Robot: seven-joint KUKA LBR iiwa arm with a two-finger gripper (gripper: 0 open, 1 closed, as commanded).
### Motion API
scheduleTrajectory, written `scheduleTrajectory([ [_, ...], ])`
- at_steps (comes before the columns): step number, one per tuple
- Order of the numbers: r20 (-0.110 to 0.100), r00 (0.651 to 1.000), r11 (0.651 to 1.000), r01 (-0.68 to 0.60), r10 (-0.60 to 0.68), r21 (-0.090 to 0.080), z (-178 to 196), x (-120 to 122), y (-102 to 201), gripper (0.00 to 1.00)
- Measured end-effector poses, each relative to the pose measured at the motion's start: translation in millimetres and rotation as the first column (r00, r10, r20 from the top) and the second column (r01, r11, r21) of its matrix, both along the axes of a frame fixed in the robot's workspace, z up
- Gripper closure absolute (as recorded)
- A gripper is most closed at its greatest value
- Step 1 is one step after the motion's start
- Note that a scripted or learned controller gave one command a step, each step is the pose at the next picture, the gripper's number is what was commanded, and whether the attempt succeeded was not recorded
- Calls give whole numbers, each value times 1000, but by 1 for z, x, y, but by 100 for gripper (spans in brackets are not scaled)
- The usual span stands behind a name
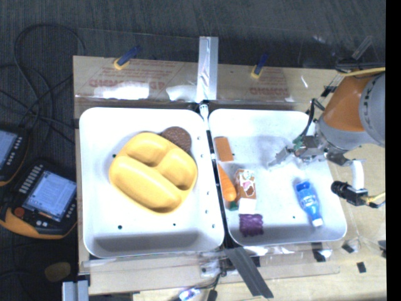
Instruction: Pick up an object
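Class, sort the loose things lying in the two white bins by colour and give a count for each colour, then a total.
Yellow: 1, the big yellow object
Brown: 1, the round disc
Orange: 2, the block and the carrot
Multicoloured: 1, the small packet
Purple: 1, the purple item
Blue: 1, the bottle
Total: 7

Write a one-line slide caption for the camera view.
KUKA arm reaches over the right bin beside a blue bottle; a yellow toy fills the left bin.

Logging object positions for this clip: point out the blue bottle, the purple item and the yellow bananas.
blue plastic bottle (307, 200), camera view, mid-body.
small purple block-like item (251, 223), camera view, top face.
large yellow banana bunch (153, 171), camera view, centre.
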State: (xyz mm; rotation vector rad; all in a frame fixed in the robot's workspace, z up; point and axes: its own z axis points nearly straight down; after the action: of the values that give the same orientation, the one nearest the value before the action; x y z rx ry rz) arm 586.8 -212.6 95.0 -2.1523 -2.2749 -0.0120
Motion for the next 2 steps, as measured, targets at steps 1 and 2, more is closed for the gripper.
scheduleTrajectory([
  [1,27,996,997,-80,80,-7,-1,-57,0,0],
  [2,32,999,999,-42,42,-7,0,-87,1,0],
])
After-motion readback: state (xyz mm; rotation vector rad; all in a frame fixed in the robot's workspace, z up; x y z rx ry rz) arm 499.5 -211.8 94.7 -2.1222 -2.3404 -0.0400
